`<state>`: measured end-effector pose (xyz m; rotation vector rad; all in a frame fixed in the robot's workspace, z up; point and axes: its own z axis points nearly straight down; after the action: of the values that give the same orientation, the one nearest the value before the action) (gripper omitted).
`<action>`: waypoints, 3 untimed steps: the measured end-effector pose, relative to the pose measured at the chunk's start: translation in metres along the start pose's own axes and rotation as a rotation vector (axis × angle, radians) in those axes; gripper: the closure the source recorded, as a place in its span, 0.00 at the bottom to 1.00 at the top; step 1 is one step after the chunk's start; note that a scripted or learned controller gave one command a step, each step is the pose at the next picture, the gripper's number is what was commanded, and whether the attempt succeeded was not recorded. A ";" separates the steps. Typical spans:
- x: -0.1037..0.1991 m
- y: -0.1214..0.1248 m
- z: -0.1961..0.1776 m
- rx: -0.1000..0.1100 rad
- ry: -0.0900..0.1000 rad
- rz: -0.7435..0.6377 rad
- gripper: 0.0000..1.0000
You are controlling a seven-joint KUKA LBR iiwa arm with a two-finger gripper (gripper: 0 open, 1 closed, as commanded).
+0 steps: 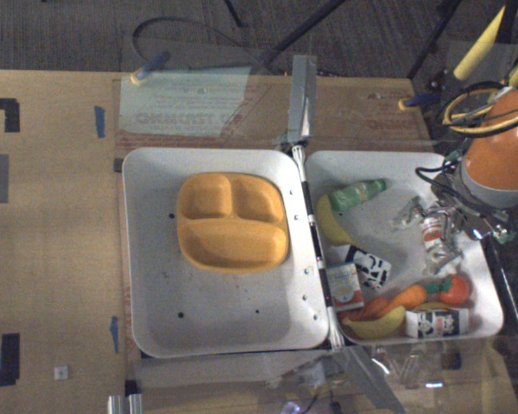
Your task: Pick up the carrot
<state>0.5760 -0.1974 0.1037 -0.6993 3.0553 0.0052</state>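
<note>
Carrot (403, 299) below gripper (438, 235), apart

This looks like a robotics lab or test room. A plywood surface (52, 257) carries black corner markers (2, 115) and blue tape strips (99, 121), with two white bins (147, 317) fixed side by side. Beyond it lies grey carpet (112, 7) crossed by dark tripod legs (328, 7), probably camera or light stands, and loose cables (470, 115).
</note>
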 end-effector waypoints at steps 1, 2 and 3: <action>0.070 0.019 -0.078 0.004 0.003 0.019 0.00; 0.038 0.050 -0.037 -0.001 0.005 -0.302 0.00; 0.001 0.026 -0.021 0.002 0.000 -0.568 0.00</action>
<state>0.5635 -0.1748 0.1245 -1.5271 2.7363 -0.0017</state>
